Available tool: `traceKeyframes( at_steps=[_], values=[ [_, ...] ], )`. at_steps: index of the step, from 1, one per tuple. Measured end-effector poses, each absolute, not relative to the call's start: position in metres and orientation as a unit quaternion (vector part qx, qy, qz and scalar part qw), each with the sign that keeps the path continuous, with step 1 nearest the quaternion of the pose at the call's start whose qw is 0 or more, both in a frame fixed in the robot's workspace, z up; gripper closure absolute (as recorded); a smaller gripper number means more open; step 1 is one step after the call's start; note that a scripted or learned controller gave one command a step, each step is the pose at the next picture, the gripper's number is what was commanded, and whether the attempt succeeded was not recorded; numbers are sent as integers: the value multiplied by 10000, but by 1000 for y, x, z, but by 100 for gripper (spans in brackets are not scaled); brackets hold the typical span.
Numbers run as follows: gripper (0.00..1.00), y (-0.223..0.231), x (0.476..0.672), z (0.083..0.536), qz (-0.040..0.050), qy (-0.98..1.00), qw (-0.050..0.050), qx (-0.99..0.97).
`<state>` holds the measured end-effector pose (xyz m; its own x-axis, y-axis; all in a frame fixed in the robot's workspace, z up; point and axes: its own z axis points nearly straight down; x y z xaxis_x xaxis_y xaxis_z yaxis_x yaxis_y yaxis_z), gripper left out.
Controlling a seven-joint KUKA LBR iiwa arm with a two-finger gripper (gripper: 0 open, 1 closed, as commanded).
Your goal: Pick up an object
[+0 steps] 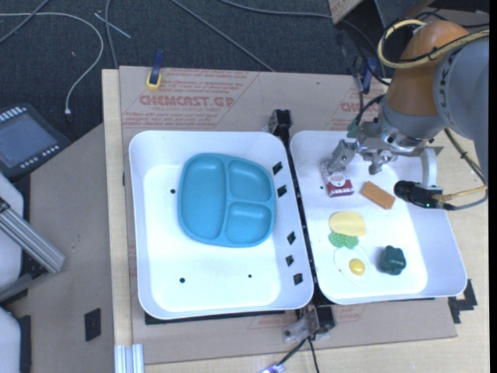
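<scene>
Blue plate (pixel 226 200) — one; right bin (pixel 439 243) — five small items.

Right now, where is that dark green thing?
The dark green toy lies in the right bin, near its front right corner, just right of the fried egg.

The left bin (pixel 155 231) holds a divided plate (pixel 227 199). The right bin (pixel 435 270) lies just beside the left bin. In the right bin, a small packet (pixel 339 186) lies nearest the gripper (pixel 339 162). Right of the packet is a wooden block (pixel 377 195). Below the packet lie a toy sandwich (pixel 346 228), a fried egg (pixel 354 265) and a toy pepper (pixel 391 260).
</scene>
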<state>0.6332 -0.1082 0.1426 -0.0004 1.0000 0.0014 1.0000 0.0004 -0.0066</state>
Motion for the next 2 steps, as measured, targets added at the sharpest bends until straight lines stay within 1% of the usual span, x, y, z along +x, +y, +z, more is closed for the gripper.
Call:
traceKeyframes(
  at_steps=[1, 2],
  values=[
    [0, -107, 632, 90, 20, -7072, 30, -7070],
    [100, -107, 634, 105, -8, -7070, 3, -7072]
  ],
)
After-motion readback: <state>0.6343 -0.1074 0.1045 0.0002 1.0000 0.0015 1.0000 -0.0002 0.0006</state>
